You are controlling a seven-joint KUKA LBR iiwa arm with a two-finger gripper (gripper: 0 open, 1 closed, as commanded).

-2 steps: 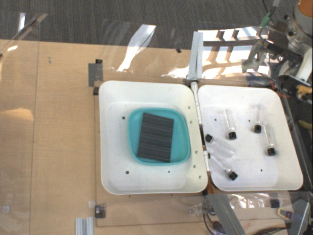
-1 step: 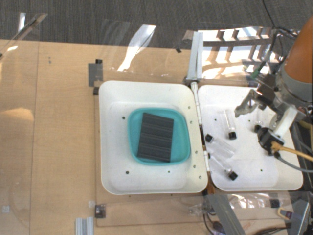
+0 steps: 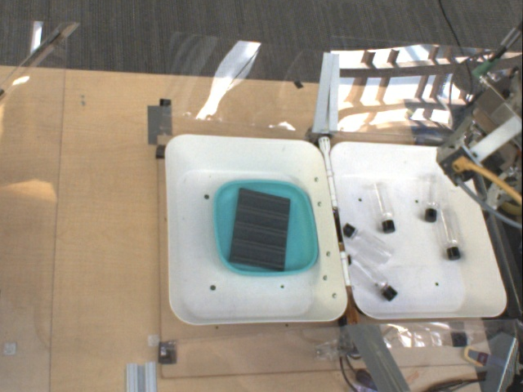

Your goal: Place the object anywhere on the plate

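Two shallow white bins sit side by side on a pale wooden bench (image 3: 82, 219). Nearest, metal fittings at the bottom edge are cut off. In the right bin (image 3: 482, 292) lie about five clear tubes with black caps (image 3: 381, 207), hard to make out against the white. In the left bin (image 3: 188, 292), one teal plate (image 3: 225, 243) carries one dark ribbed block (image 3: 260, 230), lying flat on it. Farther right, the arm's end is cut off; the gripper's state cannot be told. Beyond lies grey carpet.
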